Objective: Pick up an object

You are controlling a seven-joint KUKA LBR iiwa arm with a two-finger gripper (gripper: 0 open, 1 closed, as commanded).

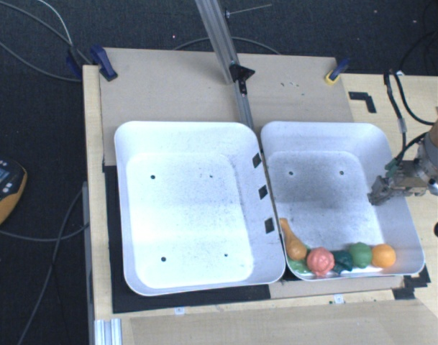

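From my overhead feed I see two white bins side by side on the bench: the left bin (132,192) and the right bin (362,142). All the objects sit bunched along the near wall of the right bin. From left to right there is an orange, carrot-like piece (292,240) leaning up along the bin's left wall, a pink ball (320,260) touching its lower end, a dark green item (344,261) just beside the ball, a green ball (360,254) next to that, and an orange ball (383,255) at the right end of the row. Something pale green lies under the row, but I cannot make out what.

The gripper (380,190) comes in from the right edge and hangs over the right wall of the right bin, well apart from the row of objects, on their far side. I see nothing between its fingers, and I cannot tell whether the claw is wide or narrow; it is too small and dark from here
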